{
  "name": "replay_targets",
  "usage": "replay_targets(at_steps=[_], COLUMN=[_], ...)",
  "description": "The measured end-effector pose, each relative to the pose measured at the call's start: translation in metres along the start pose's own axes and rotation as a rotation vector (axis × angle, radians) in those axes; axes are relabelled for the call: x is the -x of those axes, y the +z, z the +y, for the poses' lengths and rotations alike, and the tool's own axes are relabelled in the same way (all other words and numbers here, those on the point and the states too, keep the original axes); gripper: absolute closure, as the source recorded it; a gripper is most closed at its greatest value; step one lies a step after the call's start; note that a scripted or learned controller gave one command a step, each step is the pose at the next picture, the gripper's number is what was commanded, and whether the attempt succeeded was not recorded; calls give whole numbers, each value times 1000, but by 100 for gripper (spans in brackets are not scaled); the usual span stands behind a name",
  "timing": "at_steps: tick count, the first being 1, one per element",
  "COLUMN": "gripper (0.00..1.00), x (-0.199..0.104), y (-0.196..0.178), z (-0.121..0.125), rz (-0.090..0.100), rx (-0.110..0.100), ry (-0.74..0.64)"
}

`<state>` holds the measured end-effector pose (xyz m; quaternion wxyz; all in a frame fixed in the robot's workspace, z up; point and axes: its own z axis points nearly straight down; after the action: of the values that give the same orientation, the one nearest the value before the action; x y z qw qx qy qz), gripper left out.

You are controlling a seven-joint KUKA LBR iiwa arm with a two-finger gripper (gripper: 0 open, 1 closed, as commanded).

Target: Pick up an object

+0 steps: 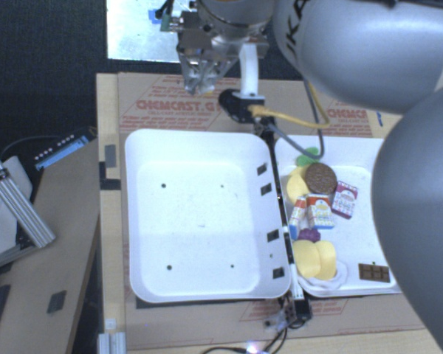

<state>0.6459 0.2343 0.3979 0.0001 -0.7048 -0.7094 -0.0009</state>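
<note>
My gripper (pixel 201 80) hangs high above the cardboard behind the left bin (pixel 199 220), near the top of the view. Its fingertips look close together and I see nothing between them. In the right bin (pixel 358 172) lies a cluster of objects: a brown round cookie (pixel 320 177), a yellow piece (pixel 297 186) beside it, a pink-and-white packet (pixel 345 199), a small orange-and-white box (pixel 319 212), a purple item (pixel 308 235), yellow rounds (pixel 315 259), a green item (pixel 306 156) and a chocolate bar (pixel 373 273). The arm's grey bulk hides the bin's right part.
The left bin holds no objects, just small dark marks. A black cable and yellow hose (pixel 280 116) run down from the wrist toward the divider between bins. Metal rails (pixel 15 205) stand at the far left on the bench.
</note>
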Motion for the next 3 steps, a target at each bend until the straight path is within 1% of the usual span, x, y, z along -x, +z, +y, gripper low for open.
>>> replay_targets(at_steps=[1, 3], gripper=[100, 100], x=[1, -1], y=[-2, -64], z=[24, -66], rz=[-1, 1], rx=[3, 1], ry=[2, -1])
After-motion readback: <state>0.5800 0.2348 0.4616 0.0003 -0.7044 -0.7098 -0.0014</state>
